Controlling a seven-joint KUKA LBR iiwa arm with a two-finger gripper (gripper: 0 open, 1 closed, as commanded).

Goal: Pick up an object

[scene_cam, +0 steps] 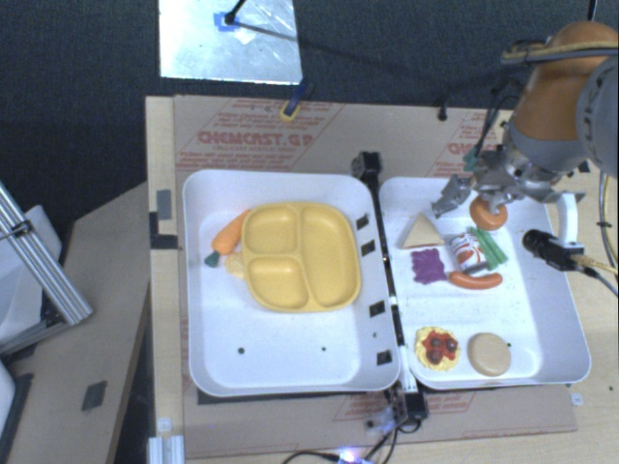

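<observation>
My gripper [475, 201] hangs over the far part of the right bin [551, 307], its fingers spread open. An orange doughnut [489, 216] lies just below and to the right of the gap, close to the right finger; nothing is pinched. The left finger [450, 202] points toward a tan wedge [421, 230]. Just nearer than the gripper lie a red and white can [466, 251], a green piece [494, 247], a purple piece [427, 266] and an orange sausage [475, 279].
A small pizza [437, 347] and a round tan bun [489, 354] sit at the right bin's near edge. The left bin [208, 356] holds a yellow divided plate [295, 256] and a carrot [228, 232]. A black divider [382, 259] runs between the bins.
</observation>
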